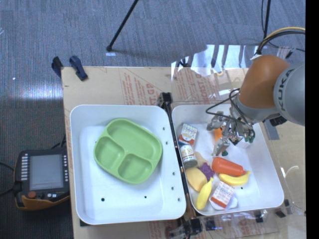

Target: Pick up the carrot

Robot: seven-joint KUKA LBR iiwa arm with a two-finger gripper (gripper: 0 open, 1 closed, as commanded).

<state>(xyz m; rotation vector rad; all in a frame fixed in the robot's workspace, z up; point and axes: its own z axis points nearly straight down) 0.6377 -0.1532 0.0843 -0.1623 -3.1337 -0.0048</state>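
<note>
- Carrot [228,165] lies in the right bin [269,158], lower right of the frame, tip pointing left, a yellow banana [234,179] touching its lower side.
- Left bin [79,133] carries a green divided plate [128,150], well apart from the job.
- Centre-right, a small can [188,154] and a purple toy [205,171] sit near the carrot's tip.
- Tool [224,142] hovers just above the carrot; whether it is open or closed I cannot tell.
- Best approach, I judge: descend on the carrot's middle, straddling its width, clear of the banana.
</note>
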